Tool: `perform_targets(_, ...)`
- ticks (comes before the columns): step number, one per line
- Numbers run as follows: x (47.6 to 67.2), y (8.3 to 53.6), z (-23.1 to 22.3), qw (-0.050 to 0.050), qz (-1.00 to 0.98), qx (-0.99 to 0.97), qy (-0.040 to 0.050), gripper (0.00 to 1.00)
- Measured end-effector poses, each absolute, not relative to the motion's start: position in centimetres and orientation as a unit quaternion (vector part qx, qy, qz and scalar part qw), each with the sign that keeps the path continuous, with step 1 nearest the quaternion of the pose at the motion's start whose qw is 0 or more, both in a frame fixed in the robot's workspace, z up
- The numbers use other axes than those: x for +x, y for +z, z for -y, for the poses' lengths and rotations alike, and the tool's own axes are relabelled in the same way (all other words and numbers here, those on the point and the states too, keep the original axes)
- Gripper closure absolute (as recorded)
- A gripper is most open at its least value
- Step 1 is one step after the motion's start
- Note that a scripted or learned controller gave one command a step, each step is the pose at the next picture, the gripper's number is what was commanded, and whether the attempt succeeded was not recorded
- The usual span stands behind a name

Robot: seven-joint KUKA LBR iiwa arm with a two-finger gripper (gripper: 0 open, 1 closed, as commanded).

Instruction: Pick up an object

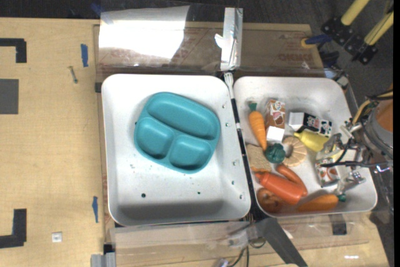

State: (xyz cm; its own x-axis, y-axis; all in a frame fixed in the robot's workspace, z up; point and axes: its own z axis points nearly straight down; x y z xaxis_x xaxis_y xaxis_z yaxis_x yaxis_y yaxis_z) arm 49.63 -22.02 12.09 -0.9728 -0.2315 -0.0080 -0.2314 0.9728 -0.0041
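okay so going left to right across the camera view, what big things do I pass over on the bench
left white bin → teal divided plate → upright orange carrot → white block → yellow toy → gripper

Teal divided plate [177, 130] sits alone in the left bin [125, 197]. Right bin [362, 200] is crowded: carrots [258, 126], small boxes, toy food. The gripper [340, 162] hangs over that bin's right side, among the clutter.
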Motion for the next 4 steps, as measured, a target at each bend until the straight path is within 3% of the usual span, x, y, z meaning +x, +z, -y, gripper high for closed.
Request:
perform_targets(2,49.6,13.0,22.3,0.004,-0.907,-0.421,-0.0017,0.00)
perform_targets(3,50.2,11.4,22.0,0.004,-0.770,-0.639,0.0006,0.00)
perform_targets(4,49.1,8.9,21.3,0.007,-0.741,-0.672,0.0014,0.00)
